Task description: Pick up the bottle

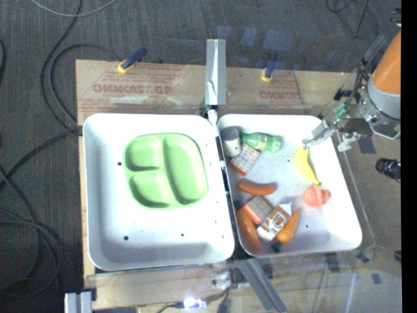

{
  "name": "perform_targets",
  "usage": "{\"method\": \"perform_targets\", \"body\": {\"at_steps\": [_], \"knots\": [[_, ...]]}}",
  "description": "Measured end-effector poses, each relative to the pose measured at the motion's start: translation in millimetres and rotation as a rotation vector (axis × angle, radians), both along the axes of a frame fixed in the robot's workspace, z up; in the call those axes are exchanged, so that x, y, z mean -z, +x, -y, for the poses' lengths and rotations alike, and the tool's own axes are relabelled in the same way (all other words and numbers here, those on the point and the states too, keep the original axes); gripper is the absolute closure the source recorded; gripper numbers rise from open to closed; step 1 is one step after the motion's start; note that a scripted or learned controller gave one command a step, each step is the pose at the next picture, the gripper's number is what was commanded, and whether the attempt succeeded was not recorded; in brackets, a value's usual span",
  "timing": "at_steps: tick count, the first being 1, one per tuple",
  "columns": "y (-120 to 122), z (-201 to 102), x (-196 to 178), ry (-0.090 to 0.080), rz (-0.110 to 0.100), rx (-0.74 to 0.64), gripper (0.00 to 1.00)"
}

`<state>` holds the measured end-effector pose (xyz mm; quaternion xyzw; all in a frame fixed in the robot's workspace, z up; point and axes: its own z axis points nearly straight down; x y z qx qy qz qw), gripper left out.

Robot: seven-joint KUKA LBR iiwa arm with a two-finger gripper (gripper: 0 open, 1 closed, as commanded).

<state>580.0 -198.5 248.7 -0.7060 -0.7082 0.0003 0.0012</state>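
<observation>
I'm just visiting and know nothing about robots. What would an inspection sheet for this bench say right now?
Surface: two white bins, left bin, right bin, on a board.
Job's things: green bottle lying at the right bin's far end.
Clutter: green divided tray in left bin; banana, sausage, carrot, small cartons beside bottle.
Grippers: gripper above the right bin's far right corner, apart from the bottle.
Cables: several on floor, left.
Surroundings: dark carpet, clamps.

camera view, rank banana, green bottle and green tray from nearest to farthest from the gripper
From the gripper, at the right bin's far right rim:
1. Banana, just below it in the right bin.
2. Green bottle, lying at that bin's far left.
3. Green tray, in the left bin.
</observation>
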Motion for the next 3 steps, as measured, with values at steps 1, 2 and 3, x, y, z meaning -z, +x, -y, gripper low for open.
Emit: {"method": "perform_targets", "body": {"at_steps": [1, 2, 3], "knots": [[87.9, -23.6, 126.9, -0.006, 0.017, -0.134, 0.0], [92.7, -46.3, 139.1, -0.028, 0.012, -0.472, 0.0], [80.8, -72.4, 160.0, -0.012, 0.009, -0.48, 0.0]]}}
